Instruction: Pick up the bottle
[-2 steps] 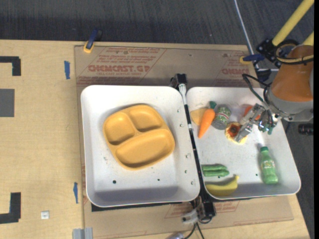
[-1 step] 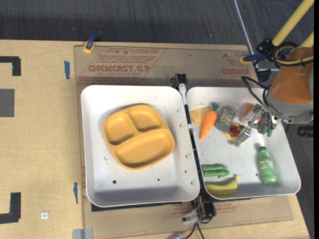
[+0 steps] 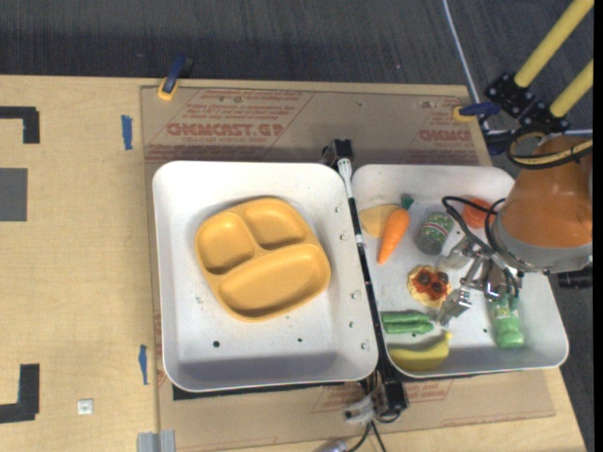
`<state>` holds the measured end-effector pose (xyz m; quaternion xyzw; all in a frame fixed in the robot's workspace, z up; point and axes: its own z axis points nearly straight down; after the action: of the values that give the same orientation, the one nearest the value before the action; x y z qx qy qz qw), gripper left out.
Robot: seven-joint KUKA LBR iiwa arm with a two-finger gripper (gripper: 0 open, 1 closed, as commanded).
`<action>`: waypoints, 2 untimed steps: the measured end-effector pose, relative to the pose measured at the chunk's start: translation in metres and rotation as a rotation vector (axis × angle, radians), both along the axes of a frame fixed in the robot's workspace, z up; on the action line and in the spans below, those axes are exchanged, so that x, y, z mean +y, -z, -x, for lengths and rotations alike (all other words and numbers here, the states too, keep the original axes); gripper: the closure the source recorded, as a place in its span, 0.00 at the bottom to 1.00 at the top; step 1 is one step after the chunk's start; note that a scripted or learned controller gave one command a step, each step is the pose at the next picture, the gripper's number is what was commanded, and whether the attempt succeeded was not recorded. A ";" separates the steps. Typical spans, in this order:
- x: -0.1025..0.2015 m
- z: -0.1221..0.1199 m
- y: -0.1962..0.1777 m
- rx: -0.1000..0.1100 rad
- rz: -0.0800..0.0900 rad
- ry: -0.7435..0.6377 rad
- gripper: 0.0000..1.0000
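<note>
The arm (image 3: 556, 210) shows a broad orange band with a grey ring beneath it. Black cables (image 3: 468, 217) loop from its left side. The gripper (image 3: 474, 285) is bare silver metal, with thin angular fingers.

Bottle (image 3: 507, 326) was green and translucent, lying on the floor of the right bin (image 3: 551, 342), close to that bin's right wall and near its front right corner, neck end pointing toward the back.
</note>
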<state>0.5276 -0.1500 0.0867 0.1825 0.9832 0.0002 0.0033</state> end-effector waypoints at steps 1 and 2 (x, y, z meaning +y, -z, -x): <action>-0.024 0.047 -0.021 0.006 -0.001 -0.047 0.00; -0.050 0.020 0.000 0.000 0.000 0.152 0.00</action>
<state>0.5079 -0.2000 0.0863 0.2565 0.9665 0.0001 0.0033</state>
